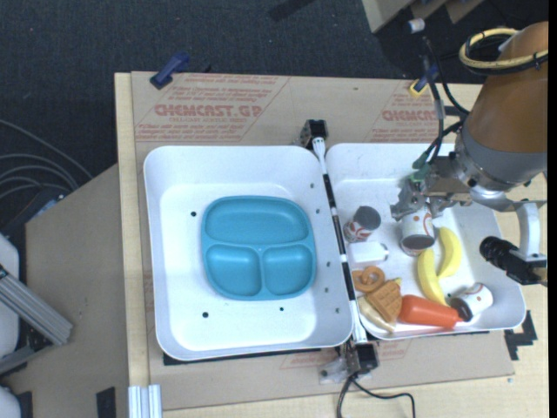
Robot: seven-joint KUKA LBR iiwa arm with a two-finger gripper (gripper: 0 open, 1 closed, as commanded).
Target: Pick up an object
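Observation:
My gripper (417,202) hangs over the upper middle of the right bin (374,164), on the grey and orange arm that comes in from the right. Directly below it stands a small white cup with a dark inside (416,235), close to or touching the gripper. A yellow banana (438,264) lies just right of that cup. Along the bin's front are an orange carrot (427,312), a tan toast slice (384,304) and a pretzel (369,278). A grey and red cup (361,223) and a white block (370,252) sit at the bin's left.
The left bin (174,190) holds a blue divided plate (258,246). A small white and black piece (475,299) lies at the right bin's front right corner. A black fitting (509,259) juts in at the right bin's right side.

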